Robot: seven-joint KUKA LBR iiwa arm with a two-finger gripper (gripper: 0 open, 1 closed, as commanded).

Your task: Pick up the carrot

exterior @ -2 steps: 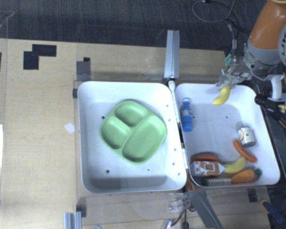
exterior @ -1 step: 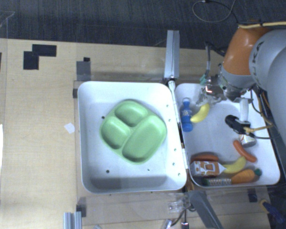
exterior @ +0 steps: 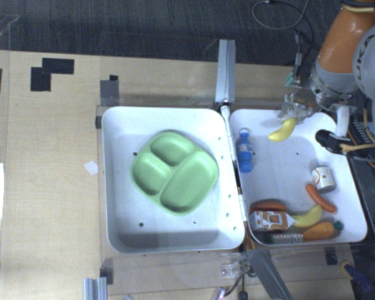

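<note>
Carrot (exterior: 319, 231) lengthwise, green end right

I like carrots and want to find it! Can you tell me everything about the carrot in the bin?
The carrot is orange with a dark green stub at its right end. It looks like smooth plastic, a toy. It lies flat on its side in the right bin, along the near wall, close to the near right corner. Its left end is next to a small carton, and a yellow banana lies just behind it, seemingly touching.
</note>
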